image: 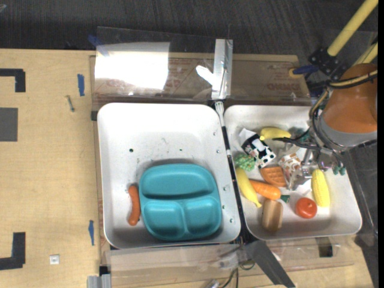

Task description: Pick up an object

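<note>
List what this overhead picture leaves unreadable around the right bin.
- Two-finger tool: in the camera view, blurred, set against clutter; open or shut is unclear, and so is any contact with the toys.
- Grey arm with the orange band: cut off by the right edge.
- Small pale boxy toy beside the tool: too small and blurred to identify.
- Green leafy toy in the shallow white right bin: partly covered by neighbouring toys.

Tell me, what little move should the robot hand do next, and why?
Probably drop straight down a little. The gripper hangs in the right bin above the toy food, beside the corn and tomato, with nothing seen between its fingers.
</note>
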Available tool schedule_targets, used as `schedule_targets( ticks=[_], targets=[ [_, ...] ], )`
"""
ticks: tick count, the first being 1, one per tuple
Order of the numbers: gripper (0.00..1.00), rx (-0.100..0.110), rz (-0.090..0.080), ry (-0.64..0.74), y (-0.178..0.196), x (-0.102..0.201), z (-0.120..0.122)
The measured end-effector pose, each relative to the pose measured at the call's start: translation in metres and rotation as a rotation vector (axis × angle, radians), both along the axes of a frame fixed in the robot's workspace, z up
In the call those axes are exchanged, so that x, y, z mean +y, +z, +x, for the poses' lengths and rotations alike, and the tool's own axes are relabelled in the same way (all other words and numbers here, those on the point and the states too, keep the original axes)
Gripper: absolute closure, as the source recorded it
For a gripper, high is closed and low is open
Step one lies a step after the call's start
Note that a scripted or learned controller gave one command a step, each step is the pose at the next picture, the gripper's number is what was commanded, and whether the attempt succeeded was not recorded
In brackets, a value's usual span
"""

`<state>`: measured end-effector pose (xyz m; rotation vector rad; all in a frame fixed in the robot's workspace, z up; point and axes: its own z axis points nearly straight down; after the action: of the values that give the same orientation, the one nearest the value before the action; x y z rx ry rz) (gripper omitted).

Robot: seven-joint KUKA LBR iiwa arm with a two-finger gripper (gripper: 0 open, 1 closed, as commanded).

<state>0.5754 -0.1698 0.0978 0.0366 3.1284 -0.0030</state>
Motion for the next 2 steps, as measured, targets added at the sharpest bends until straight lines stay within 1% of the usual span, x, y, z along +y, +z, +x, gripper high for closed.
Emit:
schedule_targets(
  ticks=[1, 2],
  targets=[
    [0.0, -0.013, -0.002, -0.051, -0.004, 0.025, -0.026],
    [0.0, 0.019, 0.003, -0.28, -0.009, 0.024, 0.055]
  ],
)
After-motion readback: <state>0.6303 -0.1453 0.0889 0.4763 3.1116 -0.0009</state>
